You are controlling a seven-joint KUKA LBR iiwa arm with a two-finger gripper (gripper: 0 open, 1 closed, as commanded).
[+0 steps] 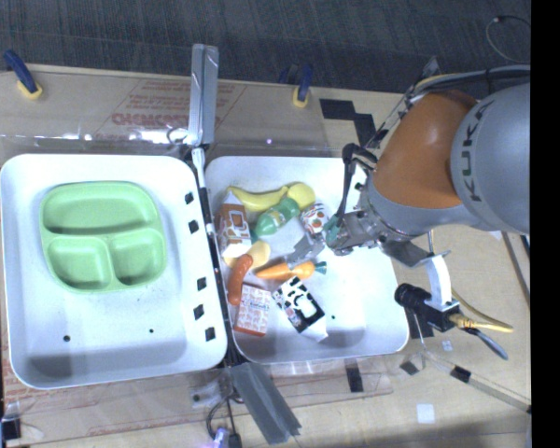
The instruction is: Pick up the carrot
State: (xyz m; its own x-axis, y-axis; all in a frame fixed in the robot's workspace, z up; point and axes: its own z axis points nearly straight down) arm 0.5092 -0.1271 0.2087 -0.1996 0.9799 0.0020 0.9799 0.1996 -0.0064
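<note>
The carrot (286, 270) is orange with a small green top at its right end. It lies on its side near the middle of the right bin (373, 334). My gripper (307, 248) reaches in from the right and hangs just above the carrot's right half, very close to it. The grey wrist and the orange band of the arm (420, 161) cover the bin's right side. I see nothing lifted off the bin floor.
Around the carrot lie a yellow banana (257, 196), a green vegetable (275, 219), an orange-red sausage (238, 279), small printed boxes (253, 310) and a black-and-white carton (301, 307). The left bin (19, 250) holds a green divided tray (103, 233).
</note>
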